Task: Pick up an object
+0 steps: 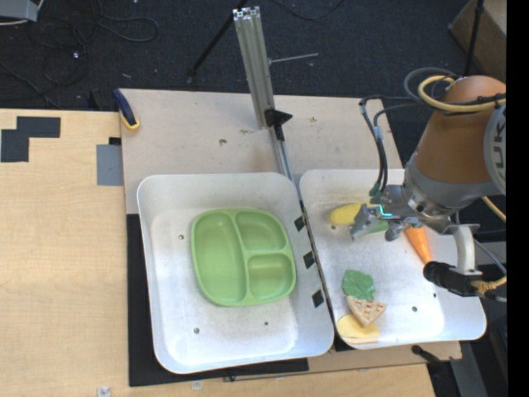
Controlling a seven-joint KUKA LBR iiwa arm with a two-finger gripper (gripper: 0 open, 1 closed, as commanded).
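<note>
Left bin: green divided plate lying flat near its middle, three compartments, nothing in them. Behind the plate, a metal post rises from the bench, above the seam between the bins. Black clips sit along that seam, just right of the plate. Right bin, right of the plate: a yellow lemon-like piece at the upper left, a green leafy piece lower down, a tan wedge just below the leaf and touching a pale yellow round piece at the bin's front edge. An orange carrot-like piece lies further right of the plate, tilted. Gripper hangs low over the right bin, just beside the lemon piece, between it and the carrot piece; cannot tell whether it is parted or closed, nothing seen held. The arm stands above it.
</note>
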